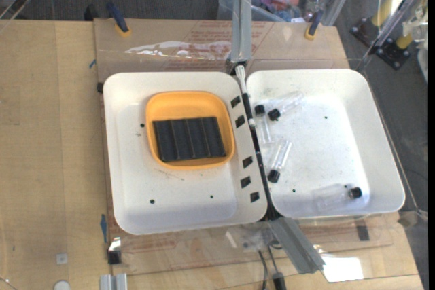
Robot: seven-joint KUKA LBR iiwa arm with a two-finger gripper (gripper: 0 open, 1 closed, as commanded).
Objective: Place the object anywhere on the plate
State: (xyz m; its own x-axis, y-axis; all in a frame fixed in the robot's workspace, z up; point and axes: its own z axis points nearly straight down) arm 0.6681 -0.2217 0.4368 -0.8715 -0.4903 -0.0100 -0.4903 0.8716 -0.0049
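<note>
Camera view recorded the black ridged block (189, 139) lying flat within the orange plate (190, 98), which sat in the left bin (177, 200). Placement was judged complete; the next move called only for verification. The tool's state could not be told.

Glossy orange plastic plate (155, 107); matt black ribbed slab (188, 139); clear plastic vials (281, 154); wood bench (44, 146).

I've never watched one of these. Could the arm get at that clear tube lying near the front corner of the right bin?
Probably yes: the clear tube with a black cap lies alone and uncovered, though close to the right bin wall.
</note>
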